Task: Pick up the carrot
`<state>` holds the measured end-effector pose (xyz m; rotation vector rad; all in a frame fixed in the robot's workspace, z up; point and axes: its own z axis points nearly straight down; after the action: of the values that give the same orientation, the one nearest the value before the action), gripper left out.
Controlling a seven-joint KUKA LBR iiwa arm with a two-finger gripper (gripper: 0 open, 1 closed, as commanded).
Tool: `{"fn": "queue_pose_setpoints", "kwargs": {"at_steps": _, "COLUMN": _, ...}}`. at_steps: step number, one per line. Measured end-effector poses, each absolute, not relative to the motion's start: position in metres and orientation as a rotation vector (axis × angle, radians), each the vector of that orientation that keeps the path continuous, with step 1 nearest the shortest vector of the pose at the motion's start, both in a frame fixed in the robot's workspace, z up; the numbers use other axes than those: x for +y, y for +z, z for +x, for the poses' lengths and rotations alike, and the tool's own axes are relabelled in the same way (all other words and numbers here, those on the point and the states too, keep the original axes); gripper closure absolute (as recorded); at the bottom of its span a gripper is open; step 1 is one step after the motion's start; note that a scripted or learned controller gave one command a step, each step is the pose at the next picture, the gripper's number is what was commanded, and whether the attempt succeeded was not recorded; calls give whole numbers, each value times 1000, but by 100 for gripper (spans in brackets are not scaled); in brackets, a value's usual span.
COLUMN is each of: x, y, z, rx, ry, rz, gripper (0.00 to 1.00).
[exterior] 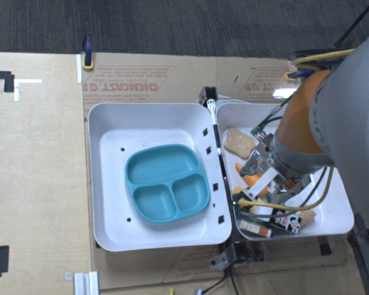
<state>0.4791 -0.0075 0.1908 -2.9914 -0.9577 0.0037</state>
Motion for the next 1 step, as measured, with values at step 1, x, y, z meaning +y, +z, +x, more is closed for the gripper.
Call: {"fn": "queue_pose_setpoints", "kwargs": {"at_steps": 1, "x": -8, "y": 191, "z": 479, "rx": -957, "ry": 4, "rz": -2991, "gripper": 0}}
